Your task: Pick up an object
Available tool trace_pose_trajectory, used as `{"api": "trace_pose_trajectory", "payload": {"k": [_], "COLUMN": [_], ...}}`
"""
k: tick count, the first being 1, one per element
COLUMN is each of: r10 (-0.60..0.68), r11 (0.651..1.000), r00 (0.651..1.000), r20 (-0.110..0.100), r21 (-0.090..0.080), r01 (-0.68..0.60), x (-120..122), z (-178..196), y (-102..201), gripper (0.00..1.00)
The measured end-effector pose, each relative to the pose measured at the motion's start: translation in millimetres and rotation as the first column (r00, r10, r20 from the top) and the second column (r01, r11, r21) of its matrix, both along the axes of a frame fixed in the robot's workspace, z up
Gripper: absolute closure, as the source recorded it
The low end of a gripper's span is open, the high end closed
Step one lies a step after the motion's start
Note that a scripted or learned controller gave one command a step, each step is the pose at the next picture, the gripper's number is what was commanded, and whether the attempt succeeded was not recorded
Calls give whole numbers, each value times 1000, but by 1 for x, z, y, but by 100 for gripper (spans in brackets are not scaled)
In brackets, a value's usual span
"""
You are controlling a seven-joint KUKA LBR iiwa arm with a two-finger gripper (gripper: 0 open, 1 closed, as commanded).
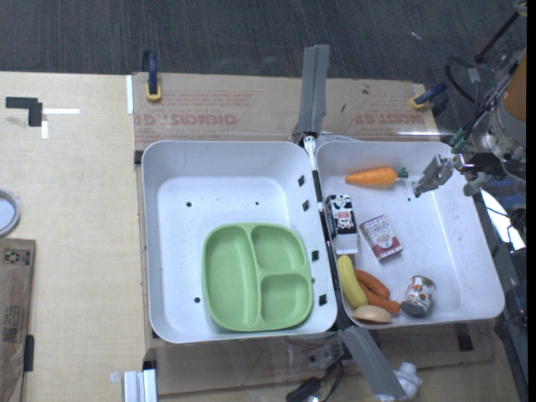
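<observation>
My gripper (429, 178) hangs over the upper right part of the right bin (469, 249), open, with nothing between its fingers. An orange carrot (371, 176) lies just to its left near the bin's back wall. Lower in the same bin lie a black-and-white carton (341, 218), a small red box (381, 237), a yellow banana (350, 280), an orange sausage-like piece (374, 286), a pale round piece (373, 313) and a small can (418, 296). The gripper touches none of them.
The left bin (167, 224) holds a green divided plate (258, 276). A grey divider post (314, 90) stands behind the seam between the bins. Cables and the arm's body (502, 132) crowd the right edge. Clamps (152, 86) sit on the cardboard behind the bins.
</observation>
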State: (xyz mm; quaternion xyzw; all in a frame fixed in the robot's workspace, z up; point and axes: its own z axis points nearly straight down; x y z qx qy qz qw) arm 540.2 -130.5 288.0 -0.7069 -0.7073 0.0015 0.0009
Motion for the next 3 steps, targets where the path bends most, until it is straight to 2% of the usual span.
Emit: {"api": "trace_pose_trajectory", "payload": {"k": [1,2,3], "r10": [212,227,354], "r11": [977,974,935], "r00": [977,974,935], "r20": [1,4,3], "r21": [1,-1,0], "r01": [-212,-227,-354], "x": [30,16,20], "z": [-161,-196,-175], "y": [7,14,17], "gripper": [0,0,0]}}
